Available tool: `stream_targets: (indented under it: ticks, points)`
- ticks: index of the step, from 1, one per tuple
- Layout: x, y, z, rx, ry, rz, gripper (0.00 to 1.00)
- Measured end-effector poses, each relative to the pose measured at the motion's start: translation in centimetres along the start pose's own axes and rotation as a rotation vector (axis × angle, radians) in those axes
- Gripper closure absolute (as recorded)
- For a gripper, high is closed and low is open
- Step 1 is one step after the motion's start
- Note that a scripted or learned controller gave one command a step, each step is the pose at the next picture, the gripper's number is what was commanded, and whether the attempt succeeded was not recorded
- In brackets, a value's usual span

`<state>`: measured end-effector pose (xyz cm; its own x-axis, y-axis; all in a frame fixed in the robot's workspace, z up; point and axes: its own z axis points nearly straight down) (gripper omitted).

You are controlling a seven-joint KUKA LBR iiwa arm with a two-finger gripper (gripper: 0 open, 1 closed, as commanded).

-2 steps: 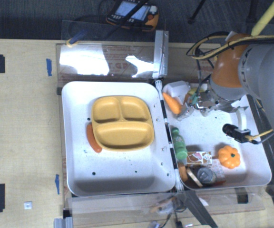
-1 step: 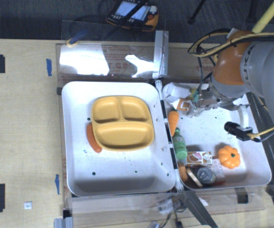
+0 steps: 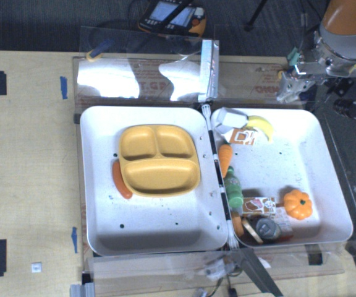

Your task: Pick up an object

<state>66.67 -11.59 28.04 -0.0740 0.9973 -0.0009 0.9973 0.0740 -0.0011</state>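
Small orange plastic pumpkin point(image 3: 298, 204) looks the easiest pick: sits in right white bin point(image 3: 326, 166), near its right wall, w/ bare floor above it. Gripper point(image 3: 295, 79) hangs outside the bin's far right corner; jaw state — cannot tell. Judgement: descend straight over pumpkin, approach from bin's open middle, avoid clutter left of pumpkin & the wall.

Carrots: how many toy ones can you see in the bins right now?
2. One carrot lies in the right bin against the divider, below the banana. A second carrot lies in the left bin, tucked along the yellow tray's left edge. More may hide in the right bin's pile.
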Motion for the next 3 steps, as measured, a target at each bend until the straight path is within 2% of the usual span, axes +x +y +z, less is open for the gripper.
stream_targets:
  ticks: [1, 2, 3]
  points:
    - [4.2, 0.3, 6.6, 0.003, 0.002, -0.238, 1.0]
    - [6.2, 0.5, 6.2, 0.001, 0.002, -0.626, 1.0]
    - [12.0, -0.8, 7.2, -0.001, 0.002, -0.981, 1.0]
